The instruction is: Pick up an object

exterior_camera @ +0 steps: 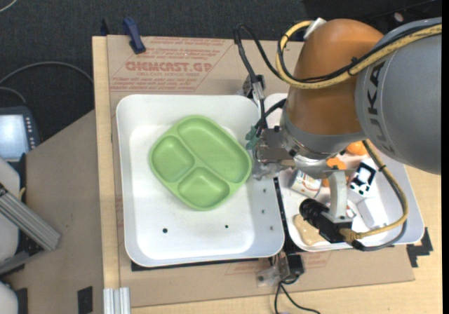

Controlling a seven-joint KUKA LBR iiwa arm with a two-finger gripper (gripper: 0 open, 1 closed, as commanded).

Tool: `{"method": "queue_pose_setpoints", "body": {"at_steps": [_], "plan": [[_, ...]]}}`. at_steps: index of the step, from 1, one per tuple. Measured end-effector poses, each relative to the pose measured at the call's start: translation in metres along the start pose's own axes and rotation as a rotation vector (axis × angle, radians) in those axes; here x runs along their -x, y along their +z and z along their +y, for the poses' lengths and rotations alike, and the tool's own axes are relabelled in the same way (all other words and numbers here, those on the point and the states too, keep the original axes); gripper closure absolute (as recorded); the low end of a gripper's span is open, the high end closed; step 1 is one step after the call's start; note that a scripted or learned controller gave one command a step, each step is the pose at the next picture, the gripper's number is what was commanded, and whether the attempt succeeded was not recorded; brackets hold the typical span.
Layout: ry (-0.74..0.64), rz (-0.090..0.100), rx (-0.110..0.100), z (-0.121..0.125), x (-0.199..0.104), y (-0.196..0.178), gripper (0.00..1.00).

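Arm (365, 88) hangs low over the right bin (410, 218), wrist covering most of its clutter, presumably lining up a pick there. End effector (313, 183) state: can't tell, wrist blocks it. Green divided plate (200, 162) lies flat in the left bin (140, 186), untouched, well clear.

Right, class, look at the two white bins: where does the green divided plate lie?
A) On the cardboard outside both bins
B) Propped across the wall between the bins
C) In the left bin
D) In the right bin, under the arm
C: the green divided plate lies flat on the floor of the left bin, while the arm hangs over the right bin.
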State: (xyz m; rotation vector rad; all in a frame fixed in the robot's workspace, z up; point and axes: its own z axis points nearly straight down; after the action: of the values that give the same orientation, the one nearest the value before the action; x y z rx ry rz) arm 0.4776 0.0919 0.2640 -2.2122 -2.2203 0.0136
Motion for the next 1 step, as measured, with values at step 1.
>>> {"method": "queue_pose_setpoints", "body": {"at_steps": [1], "plan": [[-0.002, 0.008, 0.031, 0.0034, -0.0356, -0.1773, 1.00]]}}
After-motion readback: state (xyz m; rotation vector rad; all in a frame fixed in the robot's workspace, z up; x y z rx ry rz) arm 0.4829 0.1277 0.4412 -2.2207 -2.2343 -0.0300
